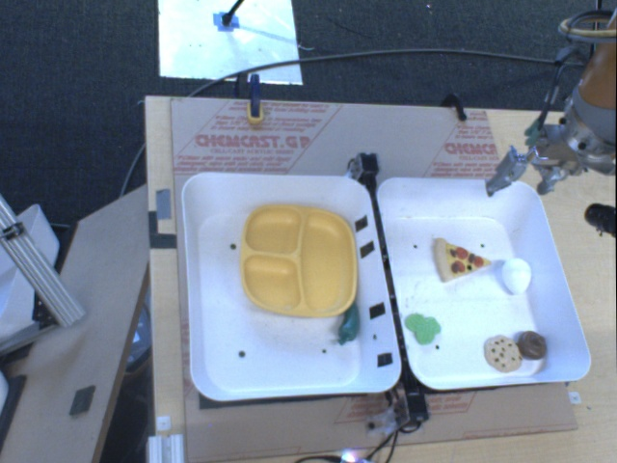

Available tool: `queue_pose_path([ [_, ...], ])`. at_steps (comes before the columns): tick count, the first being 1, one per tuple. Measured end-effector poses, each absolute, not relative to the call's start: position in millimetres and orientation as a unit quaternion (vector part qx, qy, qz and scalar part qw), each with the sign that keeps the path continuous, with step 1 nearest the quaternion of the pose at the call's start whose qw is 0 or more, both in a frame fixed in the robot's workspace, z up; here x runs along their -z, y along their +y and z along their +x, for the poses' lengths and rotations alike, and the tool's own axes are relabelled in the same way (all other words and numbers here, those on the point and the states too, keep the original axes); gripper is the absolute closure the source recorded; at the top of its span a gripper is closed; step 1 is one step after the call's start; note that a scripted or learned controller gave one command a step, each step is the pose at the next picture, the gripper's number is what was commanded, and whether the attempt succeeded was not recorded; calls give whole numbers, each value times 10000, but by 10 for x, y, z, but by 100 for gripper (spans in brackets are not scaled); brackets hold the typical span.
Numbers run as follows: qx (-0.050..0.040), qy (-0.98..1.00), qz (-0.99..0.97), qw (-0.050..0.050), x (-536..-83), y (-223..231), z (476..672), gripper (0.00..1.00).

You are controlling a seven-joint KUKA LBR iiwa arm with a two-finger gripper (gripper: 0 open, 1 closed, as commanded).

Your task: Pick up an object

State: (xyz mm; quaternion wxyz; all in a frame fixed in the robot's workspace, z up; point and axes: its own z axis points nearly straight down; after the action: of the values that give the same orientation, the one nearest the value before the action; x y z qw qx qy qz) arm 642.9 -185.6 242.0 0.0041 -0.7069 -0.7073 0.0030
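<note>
We see the pincer spread and holding nothing, above the right white bin's far rim. The flat toy pizza slice lies inside; grasping remains undone.

Grey arm, orange band, metallic gripper; cable loop, possibly.

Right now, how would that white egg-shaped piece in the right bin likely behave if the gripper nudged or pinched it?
The white egg looks rounded and smooth, so it would probably roll if nudged and might squirt from a pinch. It looks like a light toy. The pizza slice beside it might stop a leftward roll.
</note>
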Motion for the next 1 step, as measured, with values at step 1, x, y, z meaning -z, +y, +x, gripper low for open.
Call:
queue_pose_path([
  [1,3,-7083,-7059,-8,-2502,-1848,6452,0],
])
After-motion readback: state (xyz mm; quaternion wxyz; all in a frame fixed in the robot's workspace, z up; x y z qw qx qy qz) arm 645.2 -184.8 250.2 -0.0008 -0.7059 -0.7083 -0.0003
